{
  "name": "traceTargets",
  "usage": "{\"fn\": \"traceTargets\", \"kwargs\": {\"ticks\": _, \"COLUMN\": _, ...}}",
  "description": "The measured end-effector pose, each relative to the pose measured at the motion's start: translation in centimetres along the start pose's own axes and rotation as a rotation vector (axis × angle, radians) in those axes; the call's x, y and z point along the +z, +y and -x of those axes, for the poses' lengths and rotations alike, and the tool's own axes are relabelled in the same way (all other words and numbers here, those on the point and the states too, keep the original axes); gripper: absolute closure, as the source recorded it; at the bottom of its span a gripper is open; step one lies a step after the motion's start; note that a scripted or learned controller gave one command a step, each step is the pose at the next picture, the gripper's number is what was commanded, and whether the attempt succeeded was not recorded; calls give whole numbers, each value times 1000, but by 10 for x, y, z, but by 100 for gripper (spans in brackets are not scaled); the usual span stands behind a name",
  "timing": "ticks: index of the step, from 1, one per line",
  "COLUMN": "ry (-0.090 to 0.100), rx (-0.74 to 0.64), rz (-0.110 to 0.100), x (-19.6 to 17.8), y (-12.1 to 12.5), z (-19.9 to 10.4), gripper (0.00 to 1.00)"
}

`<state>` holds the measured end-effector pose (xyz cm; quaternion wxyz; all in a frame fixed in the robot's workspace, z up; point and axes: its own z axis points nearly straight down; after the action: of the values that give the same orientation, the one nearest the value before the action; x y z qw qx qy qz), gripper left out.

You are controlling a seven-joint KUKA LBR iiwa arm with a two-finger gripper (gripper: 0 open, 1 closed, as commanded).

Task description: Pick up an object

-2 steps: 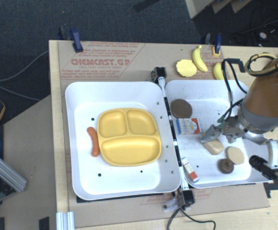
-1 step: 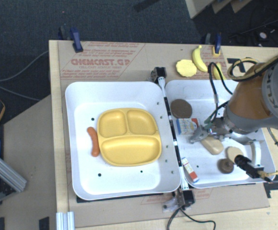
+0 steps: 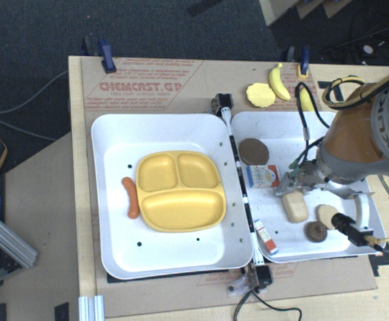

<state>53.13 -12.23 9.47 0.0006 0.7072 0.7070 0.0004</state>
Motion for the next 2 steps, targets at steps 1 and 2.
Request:
{"fn": "traceTargets", "kwargs": {"ticks": 1, "ry": 1, "rx": -10, "rz": 14, "x": -97, "y": 59, "z": -71, "gripper": 100}}
{"fn": "traceTargets", "kwargs": {"ticks": 2, "ry": 0, "rx": -1, "rz": -2, "x": -90, "y": 55, "z": -66, "gripper": 0}}
